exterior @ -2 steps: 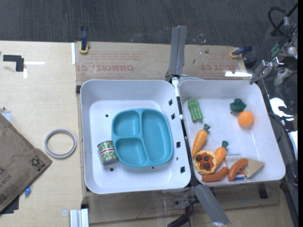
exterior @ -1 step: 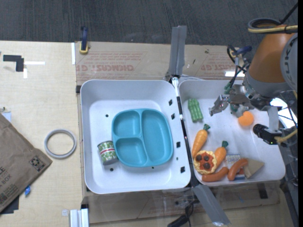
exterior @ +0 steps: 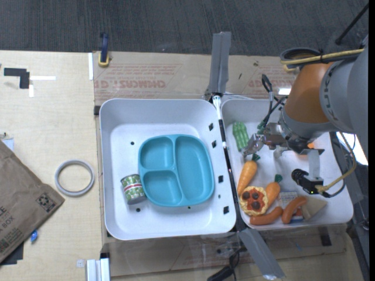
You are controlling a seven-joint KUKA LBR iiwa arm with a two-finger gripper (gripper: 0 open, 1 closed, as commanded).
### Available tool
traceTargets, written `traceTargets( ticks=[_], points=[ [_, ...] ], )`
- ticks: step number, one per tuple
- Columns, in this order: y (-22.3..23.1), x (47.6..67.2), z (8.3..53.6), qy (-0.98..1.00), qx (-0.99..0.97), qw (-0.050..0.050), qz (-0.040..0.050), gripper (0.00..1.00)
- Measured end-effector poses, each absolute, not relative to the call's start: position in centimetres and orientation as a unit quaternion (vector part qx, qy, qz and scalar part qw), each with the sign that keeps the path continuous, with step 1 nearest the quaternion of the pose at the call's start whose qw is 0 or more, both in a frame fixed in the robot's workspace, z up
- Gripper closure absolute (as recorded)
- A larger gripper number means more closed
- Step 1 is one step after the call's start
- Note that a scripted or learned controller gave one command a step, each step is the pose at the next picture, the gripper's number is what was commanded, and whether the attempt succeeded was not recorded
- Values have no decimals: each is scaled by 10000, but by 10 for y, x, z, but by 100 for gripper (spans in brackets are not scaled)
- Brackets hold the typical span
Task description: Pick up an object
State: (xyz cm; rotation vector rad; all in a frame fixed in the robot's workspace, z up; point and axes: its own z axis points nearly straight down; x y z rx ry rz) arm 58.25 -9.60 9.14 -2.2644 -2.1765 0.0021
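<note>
Gripper (exterior: 256, 147) hangs over the right bin (exterior: 340, 206) above a carrot (exterior: 247, 175), grip state unclear

robot lab, bench (exterior: 47, 110), 2 white bins (exterior: 111, 157), toy food (exterior: 258, 199)

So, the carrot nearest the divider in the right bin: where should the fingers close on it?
Probably across the middle of the orange body of the carrot, coming straight down from above. It lies flat, running from upper right to lower left, so set the fingers crosswise to that line. The pizza slice crowds its lower tip. The gripper hangs just above its top end.
</note>
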Motion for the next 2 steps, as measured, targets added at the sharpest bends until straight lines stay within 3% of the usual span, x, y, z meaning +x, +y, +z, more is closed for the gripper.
traceTargets(
  ticks=[1,2],
  points=[
    [-108,630,92,-7888,-6146,-9,2,0],
    [-195,659,93,-7871,-6168,-8,4,0]
  ],
)
